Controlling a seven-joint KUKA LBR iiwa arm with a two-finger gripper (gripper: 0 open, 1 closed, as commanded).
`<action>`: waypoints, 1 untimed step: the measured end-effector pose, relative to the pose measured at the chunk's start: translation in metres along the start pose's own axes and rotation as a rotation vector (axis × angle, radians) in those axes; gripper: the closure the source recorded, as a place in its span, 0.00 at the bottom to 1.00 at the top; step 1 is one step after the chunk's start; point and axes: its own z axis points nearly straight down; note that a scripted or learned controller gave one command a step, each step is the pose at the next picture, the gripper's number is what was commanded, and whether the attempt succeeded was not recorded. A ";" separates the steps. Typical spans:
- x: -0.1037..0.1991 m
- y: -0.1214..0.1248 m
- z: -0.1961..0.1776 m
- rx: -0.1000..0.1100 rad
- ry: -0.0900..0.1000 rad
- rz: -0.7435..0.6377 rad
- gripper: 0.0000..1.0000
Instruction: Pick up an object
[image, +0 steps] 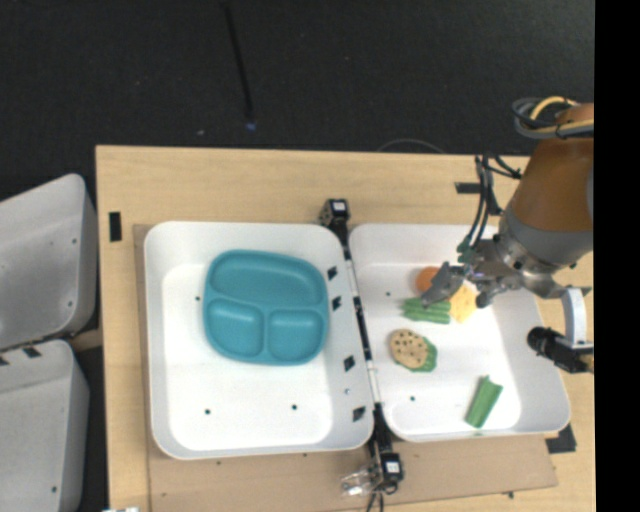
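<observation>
Two shallow white bins sit side by side on a pale wooden bench (250, 185), seen from above at a slant. Nothing but a teal divided plate (266, 305) lies in the left bin (170, 400); the plate rests near that bin's far edge, closer to the wall the two bins share.

From the right edge of the bench the grey arm (548, 205) reaches over the right bin (530, 400), its orange band broad above the wrist. The gripper (452, 283) hangs low over the far half of this bin, directly above a small cluster of objects. Whether its fingers are spread or closed on anything cannot be told from this angle.

Under and beside the gripper lie an orange piece (428, 277), a yellow piece (462, 305) and a flat green piece (427, 313), all touching or nearly so. Nearer the bin's middle, towards the shared wall, sits a brown speckled cookie (407, 347) with a green bit at its side. A green stick (483, 401) lies apart from the rest, near the front right corner.
</observation>
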 end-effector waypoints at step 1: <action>0.000 0.003 -0.007 -0.013 -0.002 -0.003 0.00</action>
